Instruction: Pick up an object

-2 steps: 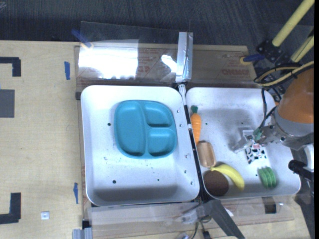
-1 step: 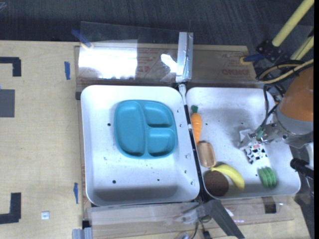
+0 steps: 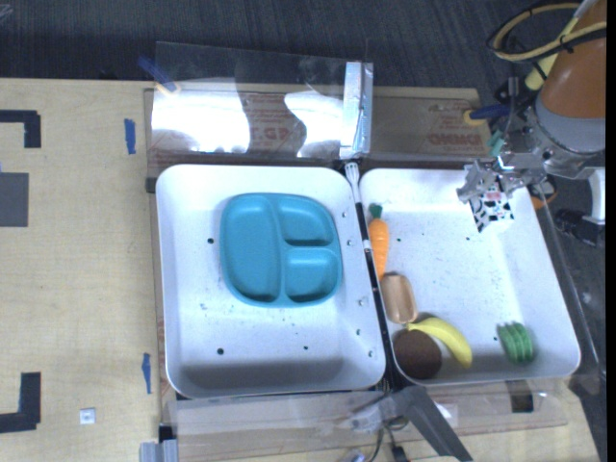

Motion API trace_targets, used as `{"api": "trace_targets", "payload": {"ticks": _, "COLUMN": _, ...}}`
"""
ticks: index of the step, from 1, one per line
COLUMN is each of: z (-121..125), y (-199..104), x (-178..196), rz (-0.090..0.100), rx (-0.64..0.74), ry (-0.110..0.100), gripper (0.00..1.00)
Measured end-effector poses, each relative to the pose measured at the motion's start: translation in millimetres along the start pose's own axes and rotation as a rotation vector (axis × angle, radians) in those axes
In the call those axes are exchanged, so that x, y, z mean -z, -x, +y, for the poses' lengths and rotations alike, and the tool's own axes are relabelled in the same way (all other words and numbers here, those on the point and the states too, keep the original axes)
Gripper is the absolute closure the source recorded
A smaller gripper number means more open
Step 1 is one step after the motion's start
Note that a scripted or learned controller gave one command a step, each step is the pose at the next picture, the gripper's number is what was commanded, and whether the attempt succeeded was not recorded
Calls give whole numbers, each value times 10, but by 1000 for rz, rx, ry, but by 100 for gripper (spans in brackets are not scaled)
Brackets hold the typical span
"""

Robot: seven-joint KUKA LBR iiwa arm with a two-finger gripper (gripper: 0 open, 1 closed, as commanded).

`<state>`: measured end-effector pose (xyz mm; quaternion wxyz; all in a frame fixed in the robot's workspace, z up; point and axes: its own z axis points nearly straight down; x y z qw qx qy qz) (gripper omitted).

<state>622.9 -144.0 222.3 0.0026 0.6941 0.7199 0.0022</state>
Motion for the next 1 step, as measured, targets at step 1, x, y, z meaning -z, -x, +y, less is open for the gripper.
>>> {"api": "trace_targets", "payload": {"ticks": 1, "z": 22, "y": -750, "x": -117, "rz": 4, "rx": 191, "ry": -12, "gripper": 100}}
